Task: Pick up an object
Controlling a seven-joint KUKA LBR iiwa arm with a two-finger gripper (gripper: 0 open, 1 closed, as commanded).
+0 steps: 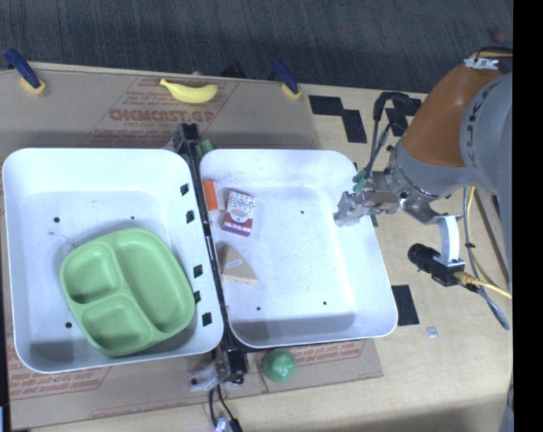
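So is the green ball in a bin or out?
Out. The green ball lies on the cardboard just below the right bin's front rim.

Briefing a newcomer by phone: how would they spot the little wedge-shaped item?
Find the right-hand white bin. Along its left wall, below the red-and-white packet, lies the tan wedge. It alone is triangular and plain tan.

You have open floor across the middle and right of the right bin [343, 309]. Its left side is crowded: an orange block [211, 194], a red-and-white packet [239, 211] and a tan wedge [236, 266]. A green tray [127, 288] takes up the left bin's [37, 187] lower half.
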